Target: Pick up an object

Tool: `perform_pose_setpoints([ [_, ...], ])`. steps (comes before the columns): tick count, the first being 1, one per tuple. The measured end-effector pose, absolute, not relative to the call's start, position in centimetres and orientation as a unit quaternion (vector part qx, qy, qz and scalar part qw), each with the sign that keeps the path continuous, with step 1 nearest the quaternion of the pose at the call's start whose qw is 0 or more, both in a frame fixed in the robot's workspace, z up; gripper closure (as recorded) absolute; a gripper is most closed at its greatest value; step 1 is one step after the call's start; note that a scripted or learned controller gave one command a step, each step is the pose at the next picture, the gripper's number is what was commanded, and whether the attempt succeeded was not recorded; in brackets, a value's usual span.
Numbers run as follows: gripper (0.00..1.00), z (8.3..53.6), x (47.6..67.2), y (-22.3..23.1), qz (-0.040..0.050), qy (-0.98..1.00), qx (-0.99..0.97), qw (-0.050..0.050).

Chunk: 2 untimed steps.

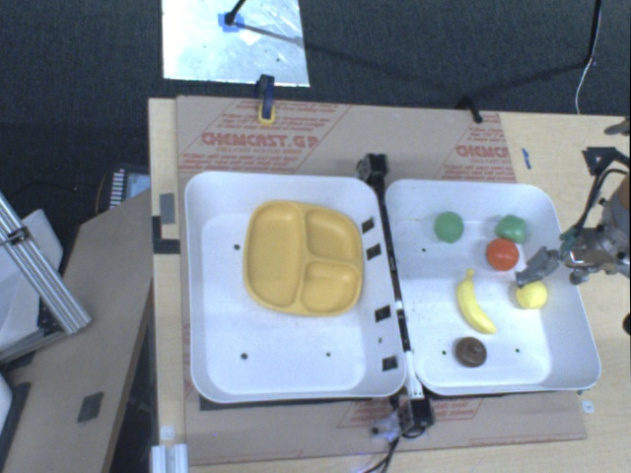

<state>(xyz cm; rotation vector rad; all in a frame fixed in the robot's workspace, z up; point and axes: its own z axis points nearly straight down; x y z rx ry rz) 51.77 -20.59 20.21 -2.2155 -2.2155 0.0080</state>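
The right bin [567, 358] holds several small items. A green ball [449, 227] lies at the back, with a second green fruit [511, 229] to its right and a red-orange tomato [503, 254] just below that. A yellow banana [474, 304] lies in the middle and a brown round piece [471, 352] sits near the front. A yellow lemon [531, 296] rests by the right wall. My gripper [554, 264] reaches in over the bin's right edge, just above and to the right of the lemon, close to the tomato.
The left bin [222, 363] carries a yellow divided plate [301, 256]. A black clip strip [389, 274] runs between the bins. Cardboard [325, 136] lies under both bins, and a shiny sheet [237, 28] lies behind the bench.
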Motion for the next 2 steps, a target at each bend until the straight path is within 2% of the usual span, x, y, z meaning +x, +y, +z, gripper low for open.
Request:
perform_pose_setpoints([
  [1, 0.00, 20.8, 52.1, -20.6, -0.0003, -0.708, -0.706, -0.001],
  [2, 0.00, 16.3, 51.3, -20.3, 0.0004, -0.707, -0.707, 0.001],
])
